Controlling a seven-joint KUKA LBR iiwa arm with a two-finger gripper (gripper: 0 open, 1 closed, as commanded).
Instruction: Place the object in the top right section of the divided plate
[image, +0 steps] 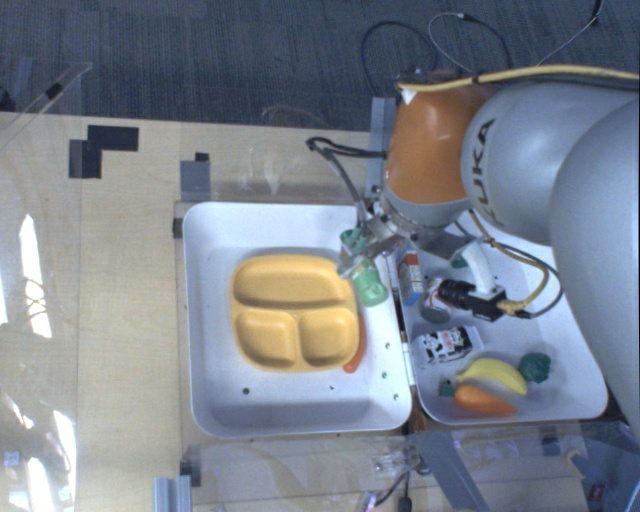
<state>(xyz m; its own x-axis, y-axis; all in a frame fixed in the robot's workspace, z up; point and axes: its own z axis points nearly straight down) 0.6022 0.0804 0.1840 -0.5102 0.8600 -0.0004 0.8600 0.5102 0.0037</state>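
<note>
A yellow divided plate lies in the left white bin, with one long section at the back and two smaller ones in front. My gripper hangs just off the plate's back right corner, under the orange-banded wrist. A pale green object sits right below the gripper, against the plate's right rim. A darker green piece shows at the gripper's left side. Whether either green piece is gripped is hidden by the wrist.
A small orange-red item lies by the plate's front right edge. The right bin holds a banana, a carrot, a dark green item and a small white box. The arm covers that bin's back part.
</note>
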